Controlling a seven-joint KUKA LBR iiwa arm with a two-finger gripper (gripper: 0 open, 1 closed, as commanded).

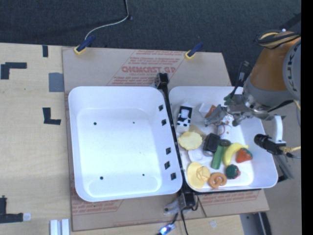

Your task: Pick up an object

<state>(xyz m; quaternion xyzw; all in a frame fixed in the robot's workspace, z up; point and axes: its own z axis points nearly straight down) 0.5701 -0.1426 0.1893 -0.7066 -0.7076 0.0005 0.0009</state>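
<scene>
My gripper (221, 117) hangs over the upper middle of the right bin (266, 180), reaching in from the right. Just beside it, to the upper left, lies a small orange-brown piece (212, 110). Below it sit a black block (211, 142), a green cucumber (218, 156) and a banana (234, 149). A black-and-white toy (184, 117) rests against the bin's left wall, with a pale yellow round (190, 140) under it. Nothing is visibly held.
A red strawberry (244, 155), a second red fruit (233, 171), a pretzel (217, 180) and a yellow disc (197, 174) crowd the right bin's front. The left bin (78, 99) stands beside it. Blue clamps (194, 49) hold the cardboard's far edge.
</scene>
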